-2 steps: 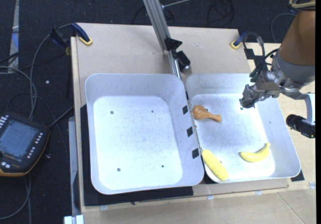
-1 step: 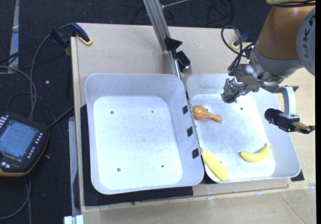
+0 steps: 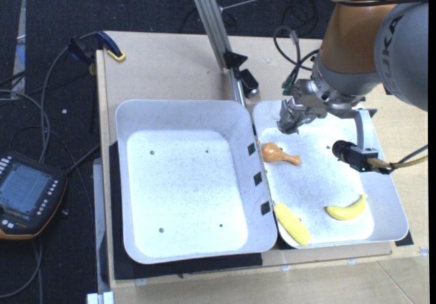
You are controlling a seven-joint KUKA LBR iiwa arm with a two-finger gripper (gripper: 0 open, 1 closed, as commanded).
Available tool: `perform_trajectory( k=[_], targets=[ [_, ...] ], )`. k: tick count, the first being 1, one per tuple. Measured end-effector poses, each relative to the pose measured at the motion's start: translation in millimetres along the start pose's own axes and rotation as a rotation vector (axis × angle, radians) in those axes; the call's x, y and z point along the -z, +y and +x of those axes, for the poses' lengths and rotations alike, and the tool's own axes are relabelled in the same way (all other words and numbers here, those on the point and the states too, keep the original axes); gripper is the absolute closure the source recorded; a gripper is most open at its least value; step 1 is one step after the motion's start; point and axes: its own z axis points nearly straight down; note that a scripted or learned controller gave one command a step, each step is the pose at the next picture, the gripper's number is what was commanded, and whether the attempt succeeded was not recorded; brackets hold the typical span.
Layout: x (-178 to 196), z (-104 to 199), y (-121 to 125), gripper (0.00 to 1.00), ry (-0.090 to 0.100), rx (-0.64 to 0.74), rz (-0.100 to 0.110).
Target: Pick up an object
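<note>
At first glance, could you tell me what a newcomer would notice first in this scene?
The big grey and orange arm dominates the upper right, its gripper hanging over the far end of the right bin. Below it lie a tan chicken drumstick toy by the bin's left wall, a corn cob at the near left corner, and a yellow banana near the front.

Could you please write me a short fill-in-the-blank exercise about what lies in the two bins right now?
1. The banana lies in the ____ bin as the camera sees it.
2. The corn cob lies at that bin's ____ edge.
3. The gripper hangs above the ____-coloured chicken drumstick.
4. The bin on the right holds ____ objects.

Missing words: right; near; brown; three
</note>
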Motion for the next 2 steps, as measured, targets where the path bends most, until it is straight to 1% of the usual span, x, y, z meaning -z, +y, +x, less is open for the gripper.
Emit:
perform_trajectory(
  k=[1, 2],
  targets=[
    [-5.4, 48.4, 3.9, 1.0, 0.0, 0.0, 0.001],
    [-24.4, 98.0, 11.5, 1.0, -0.001, -0.001, 0.002]
  ],
)
